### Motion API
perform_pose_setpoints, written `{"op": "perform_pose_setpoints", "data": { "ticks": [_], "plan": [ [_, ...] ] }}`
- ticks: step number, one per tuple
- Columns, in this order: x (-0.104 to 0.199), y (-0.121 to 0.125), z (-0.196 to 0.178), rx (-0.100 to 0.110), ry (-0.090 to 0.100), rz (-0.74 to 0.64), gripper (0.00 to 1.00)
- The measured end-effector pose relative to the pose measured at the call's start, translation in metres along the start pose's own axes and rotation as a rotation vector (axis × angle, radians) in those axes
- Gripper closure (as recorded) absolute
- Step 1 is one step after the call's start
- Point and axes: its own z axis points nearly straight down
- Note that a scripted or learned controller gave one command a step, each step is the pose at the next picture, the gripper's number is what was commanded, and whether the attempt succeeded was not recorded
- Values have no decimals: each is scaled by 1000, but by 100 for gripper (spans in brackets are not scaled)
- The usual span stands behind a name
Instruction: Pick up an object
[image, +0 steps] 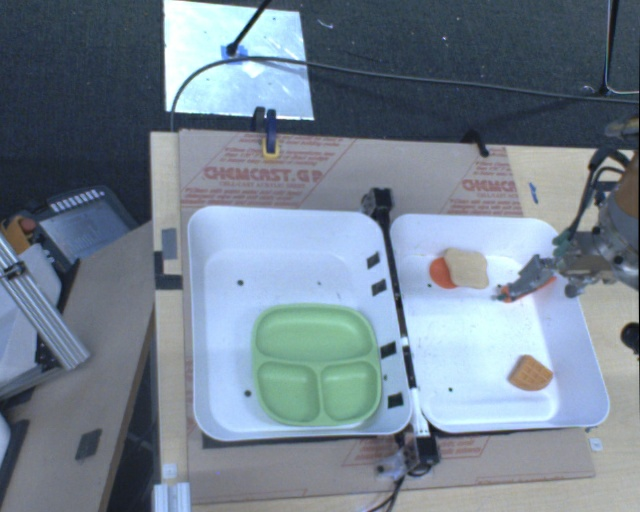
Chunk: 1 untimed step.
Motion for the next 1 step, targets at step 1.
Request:
{"op": "perform_pose_setpoints", "data": {
  "ticks": [1],
  "plan": [
    [0,2,-5,-11,-2,-3,0]
  ]
}}
